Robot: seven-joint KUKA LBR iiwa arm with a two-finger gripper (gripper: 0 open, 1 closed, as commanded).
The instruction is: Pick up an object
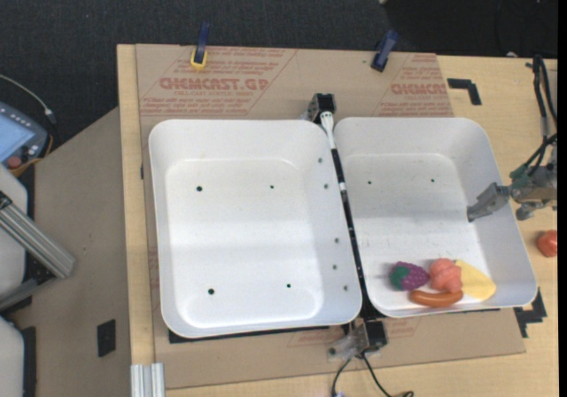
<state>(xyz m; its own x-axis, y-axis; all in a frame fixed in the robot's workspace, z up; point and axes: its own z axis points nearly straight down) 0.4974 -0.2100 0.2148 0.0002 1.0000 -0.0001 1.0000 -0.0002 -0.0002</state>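
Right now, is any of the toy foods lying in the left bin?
No, the purple toy, the orange-red toy, the yellow toy and the sausage all lie in the right bin.

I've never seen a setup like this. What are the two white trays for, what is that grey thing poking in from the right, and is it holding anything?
You are looking down at a slant from one fixed camera above a workbench. Two shallow white plastic bins sit side by side: the left bin and the right bin. The grey metal piece at the right edge is the robot arm's two-finger gripper, its "hand", hanging over the right bin's right rim. Its job is to pick up an object. The objects are small toy foods bunched in the right bin's near corner: a purple grape bunch, an orange-red lumpy piece, a yellow piece and a brown sausage. Nothing is visible between the gripper's tips, and the toys lie apart from it.
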